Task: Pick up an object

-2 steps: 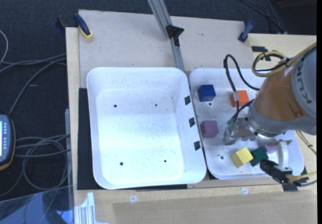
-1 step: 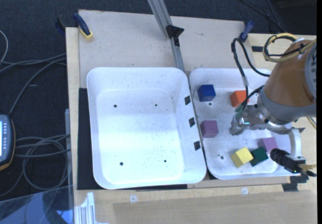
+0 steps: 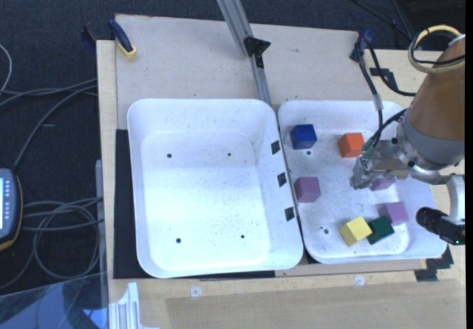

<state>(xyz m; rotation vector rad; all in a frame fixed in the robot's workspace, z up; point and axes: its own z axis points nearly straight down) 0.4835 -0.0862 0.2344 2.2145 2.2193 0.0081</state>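
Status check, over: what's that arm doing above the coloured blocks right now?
Pincer low in right bin, beside orange block. Purple block right at its tip; grasp unconfirmed. Blue block, yellow block, green block lie apart.

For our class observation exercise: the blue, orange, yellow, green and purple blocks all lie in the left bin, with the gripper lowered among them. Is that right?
Not quite. The camera view shows the blue block, orange block, yellow block, green block and purple blocks in the right bin, not the left bin. The gripper is lowered among them.
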